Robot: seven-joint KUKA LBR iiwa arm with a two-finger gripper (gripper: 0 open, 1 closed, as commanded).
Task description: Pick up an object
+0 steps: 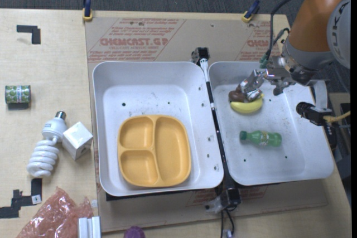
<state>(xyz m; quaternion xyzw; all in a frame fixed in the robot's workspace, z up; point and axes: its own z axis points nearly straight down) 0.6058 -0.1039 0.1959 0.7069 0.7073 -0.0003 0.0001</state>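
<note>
While the yellow curved banana [247, 106] lies in the right shallow white plastic bin [312, 161], the metal pincer [250, 86] sits just above it, touching a dark brown lump at the fruit's upper edge; I cannot tell if it is released or clenched. Near them lies a green plastic bottle [260, 138] on its side. Inside the left white bin [106, 97] rests a yellow three-compartment plastic plate [154, 150]. Under both bins, brown cardboard [134, 36] carries red "CHEMCAST" print.
</note>
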